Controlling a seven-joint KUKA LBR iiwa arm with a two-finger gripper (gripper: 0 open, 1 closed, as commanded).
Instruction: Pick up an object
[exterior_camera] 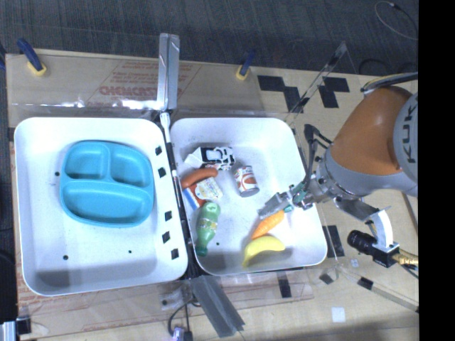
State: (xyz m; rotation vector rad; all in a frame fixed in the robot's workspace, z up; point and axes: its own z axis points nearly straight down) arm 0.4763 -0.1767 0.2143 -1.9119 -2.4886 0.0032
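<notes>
**Clerk:** While the gripper point(281, 204) hangs low over the right bin point(284, 130), log the step as approach, item not yet secured. The fingertips sit just above the upper end of the carrot point(267, 224), by the bin's right wall.

**Checker:** Fingers?

**Clerk:** Cannot tell how far apart they stand; they read as one grey blur against the white floor. Nothing is visibly between them, so no hold is entered.

**Checker:** Candidate items, right bin?

**Clerk:** Carrot, lying slantwise, nearest the gripper. Banana point(264, 249), just below it, near the front wall. Green bottle point(206, 225), on its side, left of centre. Small can point(246, 180), mid-bin. Sausage point(198, 175) and a flat packet point(209, 189), touching, upper left. Black-and-white item point(217, 155) (a toy cow, possibly) toward the back.

**Checker:** Next move?

**Clerk:** In my judgement, a short descent to straddle the carrot across its narrow width, then close and lift straight. The banana lies close, so a skewed descent could nudge it.

**Checker:** Surface and room?

**Clerk:** Left bin point(28, 190), holding one blue divided plate point(108, 183). Both bins rest on a tan bench point(213, 77) (black squares marked at right, blue clamps at the back edge). Dark carpet point(213, 13) beyond.
</notes>
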